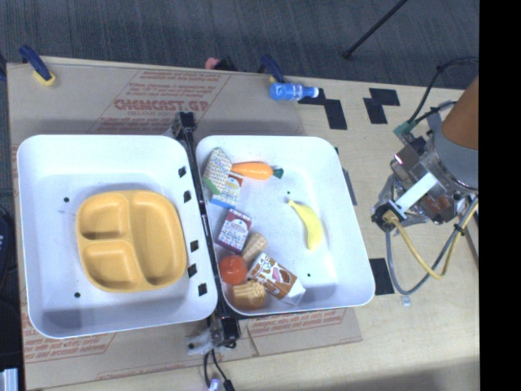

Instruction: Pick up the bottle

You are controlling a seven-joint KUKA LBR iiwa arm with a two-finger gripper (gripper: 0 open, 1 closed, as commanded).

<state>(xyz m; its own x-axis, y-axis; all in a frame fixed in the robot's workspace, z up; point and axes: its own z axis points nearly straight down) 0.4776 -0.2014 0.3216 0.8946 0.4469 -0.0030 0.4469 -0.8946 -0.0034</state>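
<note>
A small blue plastic bottle [291,92] with a pale cap end lay on its side on the counter [423,332], outside both bins, just beyond the far rim of the right-hand shallow white bin [352,255] and beside a blue clamp [271,68]. Its blue body pointed toward that clamp and its lighter tip toward some black tape marks [332,111] on the counter. Inside the right-hand bin lay an orange carrot [252,170], a yellow banana [308,223], a red tomato [233,269], small printed cartons [234,230] and a brown bread-like piece [248,295]. On the other side of the right-hand bin, touching it along a black hinge, sat the left white bin [37,243], which held a yellow three-part tray [130,239]. Both bins rested on a printed cardboard sheet [155,100] over the pale wooden counter; dark grey carpet [163,15] lay past the counter's far edge. The grey arm's hand [407,206] hung over the counter, to the outer side of the right-hand bin and well apart from the bottle, trailing yellow cables [423,259]. Whether its fingers were spread or closed could not be told, and nothing was seen in them.
</note>
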